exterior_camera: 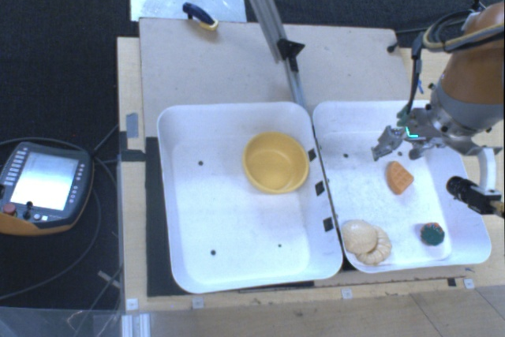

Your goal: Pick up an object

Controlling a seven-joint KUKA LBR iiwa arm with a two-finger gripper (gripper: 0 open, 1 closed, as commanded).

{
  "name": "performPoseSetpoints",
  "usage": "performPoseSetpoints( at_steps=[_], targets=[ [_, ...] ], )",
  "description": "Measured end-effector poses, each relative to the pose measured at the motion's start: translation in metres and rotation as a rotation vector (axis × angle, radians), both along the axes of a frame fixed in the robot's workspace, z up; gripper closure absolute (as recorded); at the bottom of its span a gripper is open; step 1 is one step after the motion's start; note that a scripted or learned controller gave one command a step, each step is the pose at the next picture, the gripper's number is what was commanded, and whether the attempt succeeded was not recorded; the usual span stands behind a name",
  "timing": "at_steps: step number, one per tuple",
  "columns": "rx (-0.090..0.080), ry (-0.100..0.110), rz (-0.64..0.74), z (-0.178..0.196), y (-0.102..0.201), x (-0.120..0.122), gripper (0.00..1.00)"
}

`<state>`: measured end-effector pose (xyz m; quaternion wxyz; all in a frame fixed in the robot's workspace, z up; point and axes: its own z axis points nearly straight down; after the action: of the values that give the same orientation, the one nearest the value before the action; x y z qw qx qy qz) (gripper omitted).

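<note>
The tool (392,144) is hanging over the right bin (339,122), just above and left of the wedge (400,177); nothing is sitting between its fingers, which are standing apart. Below the wedge, a shell (366,241) and a ball (432,233) are lying. A bowl (275,162) is sitting in the left bin (205,249).

Legible text: none. Screen of the teach pendant (43,187), left of the desk (237,63), too blurred to read.

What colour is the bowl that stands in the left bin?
The bowl is yellow, seen clearly in the camera view from above.
</note>
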<state>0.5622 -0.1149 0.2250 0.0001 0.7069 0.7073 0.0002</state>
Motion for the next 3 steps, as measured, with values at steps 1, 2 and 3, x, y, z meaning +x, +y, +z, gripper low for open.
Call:
performPoseSetpoints(
  at_steps=[1, 2, 3],
  targets=[
    [0.000, 0.000, 0.000, 0.000, 0.000, 0.000, 0.00],
    [0.000, 0.005, 0.000, -0.062, 0.002, -0.003, 0.00],
    [0.000, 0.004, 0.000, -0.110, 0.011, -0.002, 0.00]
  ],
)
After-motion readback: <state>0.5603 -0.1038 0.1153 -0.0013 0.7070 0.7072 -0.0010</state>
